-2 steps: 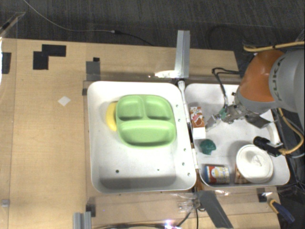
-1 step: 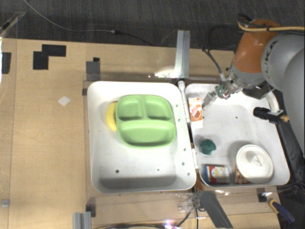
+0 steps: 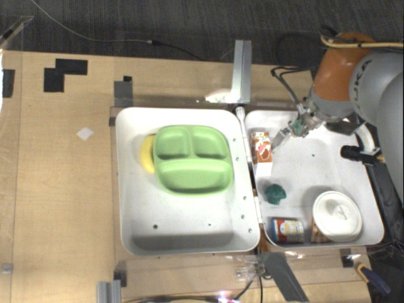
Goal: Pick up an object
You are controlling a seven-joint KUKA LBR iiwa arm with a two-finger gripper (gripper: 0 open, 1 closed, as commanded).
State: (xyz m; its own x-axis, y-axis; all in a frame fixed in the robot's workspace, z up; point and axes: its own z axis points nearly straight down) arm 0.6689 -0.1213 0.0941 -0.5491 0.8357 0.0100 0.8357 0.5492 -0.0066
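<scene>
A: Cardboard, red and white, a small carton (image 3: 261, 146) lying flat against the left wall of the right bin (image 3: 372, 188). Is that what the gripper (image 3: 282, 137) is nearest?

B: Yes. The tip sits just beside the carton's upper right corner, pointing down and to the left at it. Whether it touches, I cannot tell.

A: And the fingers, apart or together?

B: Cannot tell; they are too small and blurred. Nothing visible is lifted off the bin floor.

A: What else lies in that bin?

B: A dark green lump (image 3: 274, 193) near the middle left, a can with a red label (image 3: 288, 230) on its side at the front edge, and a white round bowl (image 3: 337, 214) just beside it to the right.

A: The other bin?

B: The left bin (image 3: 136, 188) holds a green divided tray (image 3: 192, 158), with something yellow (image 3: 146, 154) poking out at its left edge.

A: The arm?

B: Grey arm with the orange band (image 3: 338, 71) entering from the upper right, above the right bin's back corner.
</scene>
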